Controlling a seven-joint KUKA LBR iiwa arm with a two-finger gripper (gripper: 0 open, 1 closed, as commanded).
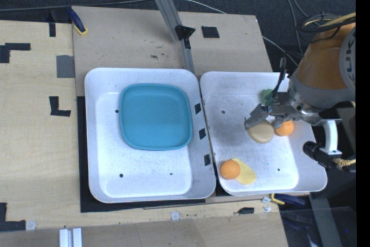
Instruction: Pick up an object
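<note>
Overhead view of the pick attempt in the right bin. My gripper [267, 118] stood low over the far-right part of the right bin [228, 95], directly above a cluster of small items; whether its fingers were apart or together I could not tell, since the wrist body hid them from above. Just below the tool lay a beige rounded object [261, 133], apparently touching or nearly touching the tool, and beside it on the right an orange ball [284, 128], the two in contact or very close. A green item [267, 95] showed partly behind the gripper, too hidden for me to identify. Nearer the front edge of the same bin sat a second orange ball [230, 169] against a pale yellow piece [246, 173], well apart from the tool. The left bin [98, 124] held a blue square plate [155, 116].

I judged the step in hand to be the final descent and closure on the beige object. To do it well I would centre the tool over that one item, keep the neighbouring ball outside the fingers, close only at full depth, then lift straight up and confirm the item rose with the tool.
</note>
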